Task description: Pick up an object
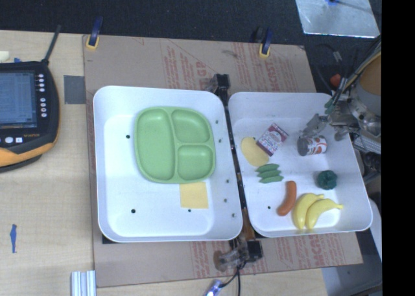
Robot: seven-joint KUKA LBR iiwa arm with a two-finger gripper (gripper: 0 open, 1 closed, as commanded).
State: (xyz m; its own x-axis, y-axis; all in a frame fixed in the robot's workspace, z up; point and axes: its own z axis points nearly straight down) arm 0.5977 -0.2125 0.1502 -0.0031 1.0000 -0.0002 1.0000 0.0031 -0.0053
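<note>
I saw the arm enter from the right, low over the right bin point(363, 217), its gripper point(312, 134) angled down-left at a small red-and-white can point(315, 146). I could not tell how the fingers stood; they blurred into the can's top. The can lay on its side in the bin's upper right part, grey end facing left, well apart from the bananas point(314, 210).

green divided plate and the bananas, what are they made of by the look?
Green plate: likely moulded plastic, matte; uniform pale green with soft rounded compartment ridges. Bananas: probably plastic toy food, slightly glossy; flat even yellow with no blemishes. Neither can be confirmed from the look alone.
</note>
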